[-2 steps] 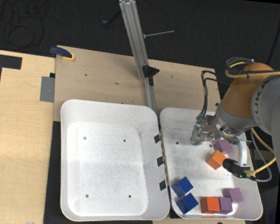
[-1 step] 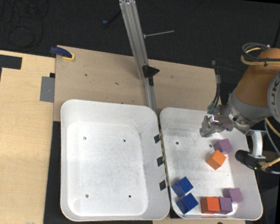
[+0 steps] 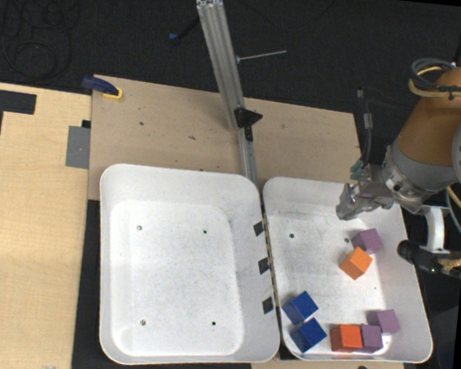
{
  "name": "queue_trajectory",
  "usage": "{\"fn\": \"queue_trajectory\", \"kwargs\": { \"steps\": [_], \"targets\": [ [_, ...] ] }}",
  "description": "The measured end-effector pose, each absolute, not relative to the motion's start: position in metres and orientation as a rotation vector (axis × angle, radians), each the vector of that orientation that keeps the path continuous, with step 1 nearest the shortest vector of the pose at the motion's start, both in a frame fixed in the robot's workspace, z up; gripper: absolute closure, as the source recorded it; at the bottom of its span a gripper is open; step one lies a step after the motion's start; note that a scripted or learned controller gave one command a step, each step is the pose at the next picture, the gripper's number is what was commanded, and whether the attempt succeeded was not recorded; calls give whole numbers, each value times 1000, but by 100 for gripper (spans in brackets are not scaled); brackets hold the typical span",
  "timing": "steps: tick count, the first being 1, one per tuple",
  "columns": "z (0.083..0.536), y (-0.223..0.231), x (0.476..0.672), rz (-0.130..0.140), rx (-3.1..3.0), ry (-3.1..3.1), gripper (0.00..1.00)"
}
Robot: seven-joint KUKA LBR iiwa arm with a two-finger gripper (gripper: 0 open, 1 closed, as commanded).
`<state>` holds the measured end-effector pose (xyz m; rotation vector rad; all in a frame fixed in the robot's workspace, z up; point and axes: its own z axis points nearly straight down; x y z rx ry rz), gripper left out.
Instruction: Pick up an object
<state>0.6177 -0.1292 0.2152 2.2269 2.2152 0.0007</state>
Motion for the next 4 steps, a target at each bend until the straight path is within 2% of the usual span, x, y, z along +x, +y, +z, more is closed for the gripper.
{"fn": "queue_trajectory", "kwargs": {
  "steps": [2,3,4],
  "targets": [
    [211,-24,599,-3,2221,2230,100],
    [220,29,604,0,2219,2229,100],
    [218,72,598,-4,2220,2230,100]
  ]
}}
